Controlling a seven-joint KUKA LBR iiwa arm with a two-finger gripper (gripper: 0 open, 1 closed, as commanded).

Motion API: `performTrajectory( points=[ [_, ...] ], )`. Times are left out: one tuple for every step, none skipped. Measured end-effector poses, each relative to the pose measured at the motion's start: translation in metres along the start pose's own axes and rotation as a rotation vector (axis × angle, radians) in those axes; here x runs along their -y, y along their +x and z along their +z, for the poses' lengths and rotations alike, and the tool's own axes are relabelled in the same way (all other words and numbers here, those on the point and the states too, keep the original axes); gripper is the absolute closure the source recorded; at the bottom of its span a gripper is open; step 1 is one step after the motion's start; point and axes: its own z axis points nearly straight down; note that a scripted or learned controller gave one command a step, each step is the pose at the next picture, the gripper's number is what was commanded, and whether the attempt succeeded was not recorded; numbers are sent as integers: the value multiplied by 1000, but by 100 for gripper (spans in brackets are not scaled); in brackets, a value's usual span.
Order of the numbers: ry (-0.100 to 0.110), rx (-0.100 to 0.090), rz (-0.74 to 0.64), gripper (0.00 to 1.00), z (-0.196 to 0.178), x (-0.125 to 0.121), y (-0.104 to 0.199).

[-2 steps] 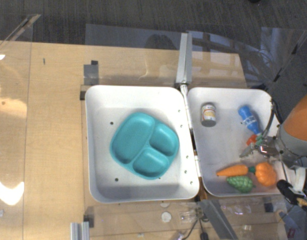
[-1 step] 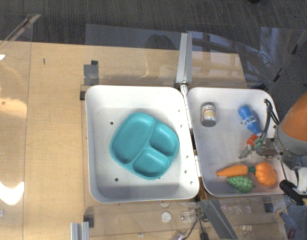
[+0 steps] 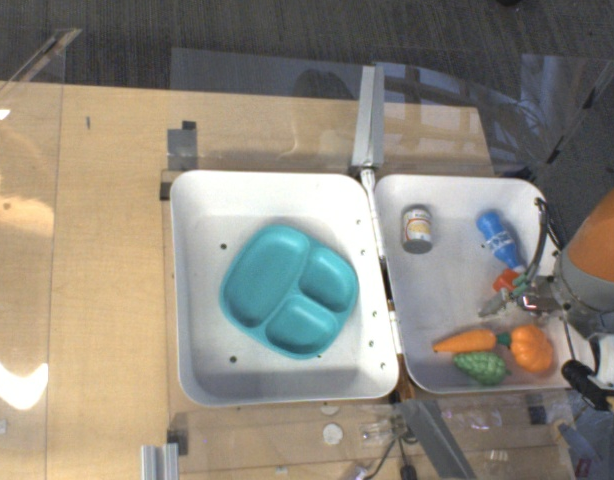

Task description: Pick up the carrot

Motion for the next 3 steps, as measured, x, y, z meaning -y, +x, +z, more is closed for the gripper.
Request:
performTrajectory(
  points=[
    [-3,2,-186,0,-1,-1,4],
    [1,-1,-96,0,0,0,-1],
    [3,-5,-55,0,0,0,-4]
  ],
)
